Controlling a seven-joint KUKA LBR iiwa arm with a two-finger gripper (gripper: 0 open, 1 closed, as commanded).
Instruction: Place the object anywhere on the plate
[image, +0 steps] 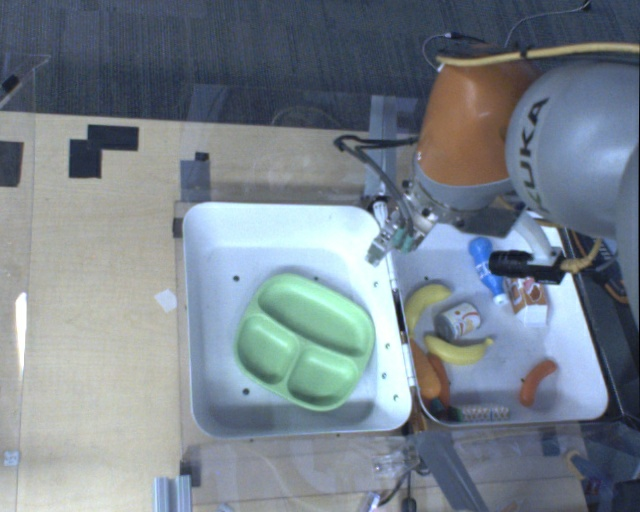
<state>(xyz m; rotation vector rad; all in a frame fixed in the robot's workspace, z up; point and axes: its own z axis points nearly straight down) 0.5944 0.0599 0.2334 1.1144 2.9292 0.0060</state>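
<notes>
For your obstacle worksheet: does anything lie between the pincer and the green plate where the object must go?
Nothing visible does. The pincer hangs over the upper right corner of the left bin, and the bare bin floor separates it from the green plate.

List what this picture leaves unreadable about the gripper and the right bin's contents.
- Gripper: small and blurred in the camera view; any held object can't be made out.
- Right bin: its upper part is covered by the arm.
- Can: label too small to read.
- Blue object: partly behind a black part of the arm.

Two white bins (200, 330) on bench (90, 300)
</notes>
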